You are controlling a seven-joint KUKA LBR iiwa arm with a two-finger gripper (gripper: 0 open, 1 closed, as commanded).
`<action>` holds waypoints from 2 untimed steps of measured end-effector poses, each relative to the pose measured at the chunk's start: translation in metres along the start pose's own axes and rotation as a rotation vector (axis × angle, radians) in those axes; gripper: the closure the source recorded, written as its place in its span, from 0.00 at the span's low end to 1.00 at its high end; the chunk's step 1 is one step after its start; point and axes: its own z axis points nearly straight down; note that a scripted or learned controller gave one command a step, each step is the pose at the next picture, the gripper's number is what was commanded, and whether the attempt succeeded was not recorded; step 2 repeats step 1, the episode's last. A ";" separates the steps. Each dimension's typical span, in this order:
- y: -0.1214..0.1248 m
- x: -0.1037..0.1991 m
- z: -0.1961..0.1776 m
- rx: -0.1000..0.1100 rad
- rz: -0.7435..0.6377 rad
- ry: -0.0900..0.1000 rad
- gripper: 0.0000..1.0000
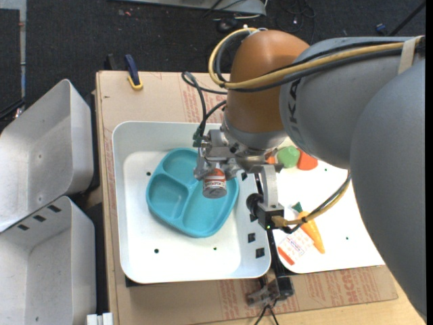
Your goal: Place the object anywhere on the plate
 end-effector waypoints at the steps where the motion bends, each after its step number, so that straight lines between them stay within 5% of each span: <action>1: 0.001 -0.003 0.001 0.001 0.006 -0.002 0.00; 2: 0.001 -0.003 0.001 0.001 0.006 -0.002 0.00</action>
